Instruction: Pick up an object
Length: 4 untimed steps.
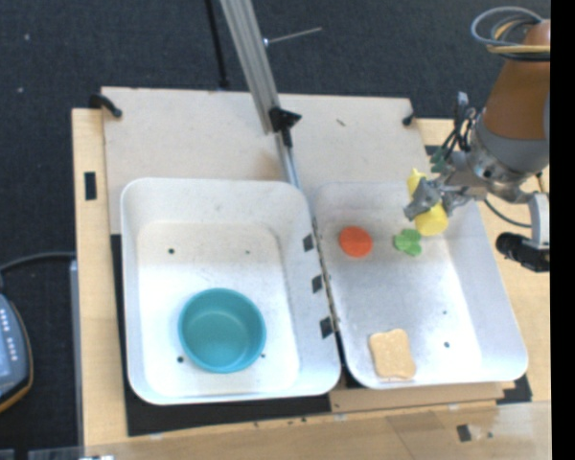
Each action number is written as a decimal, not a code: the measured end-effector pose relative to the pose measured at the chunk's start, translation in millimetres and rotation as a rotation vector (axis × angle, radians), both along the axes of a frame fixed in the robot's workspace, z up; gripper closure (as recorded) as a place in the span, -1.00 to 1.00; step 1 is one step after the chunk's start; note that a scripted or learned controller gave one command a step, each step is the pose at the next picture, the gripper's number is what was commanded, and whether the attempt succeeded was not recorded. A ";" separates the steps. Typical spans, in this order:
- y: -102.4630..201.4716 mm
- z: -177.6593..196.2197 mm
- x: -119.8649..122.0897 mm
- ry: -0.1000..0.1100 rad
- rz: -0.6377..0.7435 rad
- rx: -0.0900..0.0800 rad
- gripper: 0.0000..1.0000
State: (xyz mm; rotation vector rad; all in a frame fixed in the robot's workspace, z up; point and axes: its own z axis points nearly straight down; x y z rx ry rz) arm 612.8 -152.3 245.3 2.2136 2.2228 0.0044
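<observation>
My gripper (427, 206) hangs over the back right corner of the right bin (479, 295), at the end of the grey and orange arm coming in from the right. A small yellow object (433, 222) shows just below the gripper's tip and meets it in the view; whether it is gripped or lying in the bin I cannot tell. A small green object (408, 243) lies just left of and below the yellow one. An orange ball (356, 241) rests further left in the same bin. A tan bread-like slice (392, 354) lies near that bin's front edge.
The left bin (153, 218) holds a teal bowl (221, 329) near its front. A slanted metal pole (254, 56) rises from the divide between the bins at the back. A handheld pendant (0, 353) lies off the bench at the left.
</observation>
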 end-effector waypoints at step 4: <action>195.7 -10.0 -46.2 0.005 0.003 0.003 1.00</action>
